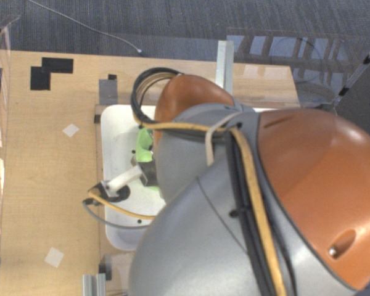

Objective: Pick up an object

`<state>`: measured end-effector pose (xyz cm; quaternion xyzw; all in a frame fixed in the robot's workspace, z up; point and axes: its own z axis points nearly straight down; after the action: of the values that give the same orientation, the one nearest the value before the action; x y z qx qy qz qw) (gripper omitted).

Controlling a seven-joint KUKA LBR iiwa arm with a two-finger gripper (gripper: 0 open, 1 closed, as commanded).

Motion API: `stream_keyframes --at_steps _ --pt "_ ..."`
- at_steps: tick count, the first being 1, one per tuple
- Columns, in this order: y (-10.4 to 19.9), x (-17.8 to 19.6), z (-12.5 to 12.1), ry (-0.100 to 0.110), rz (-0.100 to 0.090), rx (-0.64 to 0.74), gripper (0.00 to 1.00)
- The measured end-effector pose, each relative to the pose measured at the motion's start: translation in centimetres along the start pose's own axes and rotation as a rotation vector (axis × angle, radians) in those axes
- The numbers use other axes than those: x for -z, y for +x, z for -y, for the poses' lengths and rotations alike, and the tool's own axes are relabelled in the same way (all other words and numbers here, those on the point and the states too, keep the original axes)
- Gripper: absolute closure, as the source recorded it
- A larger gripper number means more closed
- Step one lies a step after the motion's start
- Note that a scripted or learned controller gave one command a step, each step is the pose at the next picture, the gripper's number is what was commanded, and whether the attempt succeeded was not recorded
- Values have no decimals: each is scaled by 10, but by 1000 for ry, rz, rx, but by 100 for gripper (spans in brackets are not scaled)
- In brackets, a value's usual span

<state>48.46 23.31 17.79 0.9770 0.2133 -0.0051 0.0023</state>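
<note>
Green object [144,145] lies in white bin [114,134], long axis roughly up-down in view, lower end hidden under arm [246,214]. Hand [149,172] just beside it, mostly hidden; grip state cannot be told. Bin's left wall close; wooden worktop [43,184] beyond lies open.

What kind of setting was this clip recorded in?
Probably a robotics lab workcell. A large grey and orange robot arm reaches over a shallow white bin set on a pale wooden bench, with clear plastic guard panels at the edges and grey carpet beyond.
</note>
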Motion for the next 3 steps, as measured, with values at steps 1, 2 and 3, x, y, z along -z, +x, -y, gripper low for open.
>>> stream_keyframes --at_steps 1,2,3 --pt "17 124 -6 4 -21 -33 100" --pt "17 -25 -8 0 1 -137 100" --pt "3 10 1 6 -13 -219 100"
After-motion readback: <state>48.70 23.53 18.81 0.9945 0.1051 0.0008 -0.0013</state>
